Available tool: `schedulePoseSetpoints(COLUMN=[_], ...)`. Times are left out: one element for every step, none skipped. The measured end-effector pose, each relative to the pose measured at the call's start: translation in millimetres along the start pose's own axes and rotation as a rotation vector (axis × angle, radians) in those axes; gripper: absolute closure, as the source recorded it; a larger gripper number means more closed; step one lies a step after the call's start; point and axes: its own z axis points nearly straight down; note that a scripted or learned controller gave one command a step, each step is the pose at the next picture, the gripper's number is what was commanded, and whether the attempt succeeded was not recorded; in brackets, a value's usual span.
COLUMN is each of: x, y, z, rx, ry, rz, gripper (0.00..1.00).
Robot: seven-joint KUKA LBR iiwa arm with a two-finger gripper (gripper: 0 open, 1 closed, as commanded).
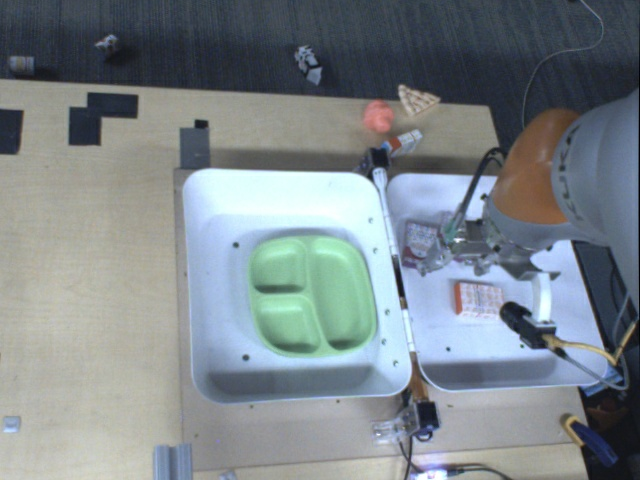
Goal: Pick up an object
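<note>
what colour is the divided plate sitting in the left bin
The divided plate is light green, clearest in the camera view, against the white left bin.

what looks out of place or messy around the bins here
Several small things lie outside the bins: a pink ball, a triangular piece and a small tube on the bench behind the right bin, plus scraps on the dark floor. The green tray sits squarely in the left bin.
</note>
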Motion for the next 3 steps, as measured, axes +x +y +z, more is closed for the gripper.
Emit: schedulePoseSetpoints(x=[-8, -7, 69], y=[-40, -40, 87], z=[19, 10, -75], rx=[-0.005, -0.001, 0.011], ry=[-0.005, -0.002, 0.000], rz=[0.008, 0.009, 0.006], gripper=[0.00, 1.00, 1.00])
